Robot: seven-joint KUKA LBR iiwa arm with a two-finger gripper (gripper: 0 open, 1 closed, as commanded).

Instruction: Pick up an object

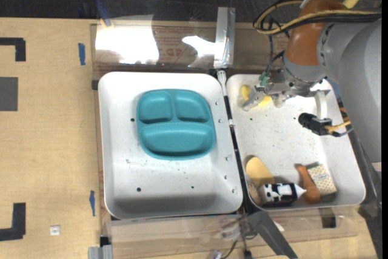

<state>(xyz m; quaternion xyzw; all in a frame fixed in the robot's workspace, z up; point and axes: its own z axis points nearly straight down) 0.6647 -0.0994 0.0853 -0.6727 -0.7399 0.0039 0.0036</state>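
The gripper [265, 96] hangs low over a yellow object [247, 94] in the far corner of the right bin [357, 191]; its grip I cannot tell. Next, I'd judge, a clean lift.

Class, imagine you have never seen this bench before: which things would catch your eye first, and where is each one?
First comes the teal divided tray, lying alone in the middle of the left bin. Next is the grey arm's orange band at the upper right, with its pincer low over a yellow object in the right bin's far left corner. A cluster of small items sits along that bin's near edge.
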